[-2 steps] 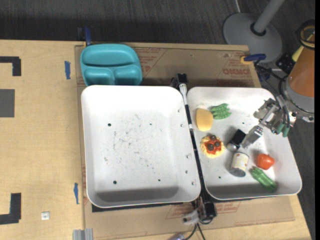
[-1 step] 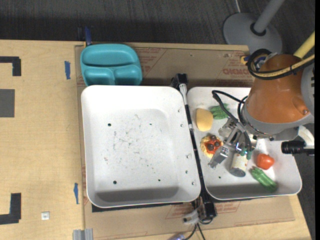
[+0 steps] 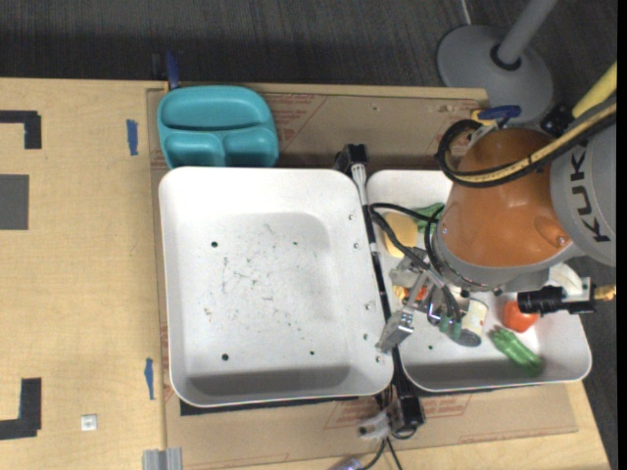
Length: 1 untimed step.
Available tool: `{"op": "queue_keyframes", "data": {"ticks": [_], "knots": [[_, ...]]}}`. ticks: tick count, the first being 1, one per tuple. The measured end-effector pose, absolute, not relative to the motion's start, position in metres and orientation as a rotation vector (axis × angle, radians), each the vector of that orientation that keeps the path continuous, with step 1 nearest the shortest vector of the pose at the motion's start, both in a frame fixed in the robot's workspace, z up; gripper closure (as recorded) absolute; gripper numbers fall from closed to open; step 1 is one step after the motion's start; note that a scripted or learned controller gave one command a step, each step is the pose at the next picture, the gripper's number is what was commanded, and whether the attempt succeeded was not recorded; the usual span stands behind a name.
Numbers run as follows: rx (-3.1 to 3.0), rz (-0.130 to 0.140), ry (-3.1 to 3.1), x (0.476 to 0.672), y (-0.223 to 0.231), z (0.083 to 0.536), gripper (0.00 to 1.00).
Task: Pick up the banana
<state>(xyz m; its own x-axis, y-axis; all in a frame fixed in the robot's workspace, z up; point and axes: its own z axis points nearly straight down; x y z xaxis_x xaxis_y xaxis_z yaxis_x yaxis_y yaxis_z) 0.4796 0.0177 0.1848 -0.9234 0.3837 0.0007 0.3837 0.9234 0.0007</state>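
The table (image 3: 78, 262) is pale tan board, with black tape corners along its 9 o'clock edge and short blue tape strips near the bins. Beyond it, toward 12 o'clock, lies dark grey carpet (image 3: 294, 18). A round grey stand base (image 3: 470, 62) sits there at about 1 o'clock, with a pole rising off it.

Two white bins sit side by side. The left bin (image 3: 265, 282) has a scuffed floor and a few small dark dots. A teal tray (image 3: 217, 125) touches its 12 o'clock rim. The right bin (image 3: 558, 365) lies under my arm, and my orange band (image 3: 500, 209) covers much of it.

My gripper (image 3: 419, 306) hangs low at the right bin's 9 o'clock side, close to the rim where the bins meet. It is a clutter of metal and wires from here, so I cannot tell whether it is wide or narrow, and I see nothing held in it.

The banana (image 3: 389, 231) shows as a dull yellow curved sliver in the right bin, at 11 o'clock from my gripper, crossed by a black cable (image 3: 392, 209) and mostly hidden by my wrist. A green piece (image 3: 515, 350) and a red one (image 3: 519, 314) lie at the bin's 5 o'clock end.
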Motion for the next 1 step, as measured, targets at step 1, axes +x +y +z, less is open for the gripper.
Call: {"op": "queue_keyframes", "data": {"ticks": [1], "knots": [[-0.588, -0.001, -3.086, 0.4792, 0.111, 0.1236, 0.0]]}}
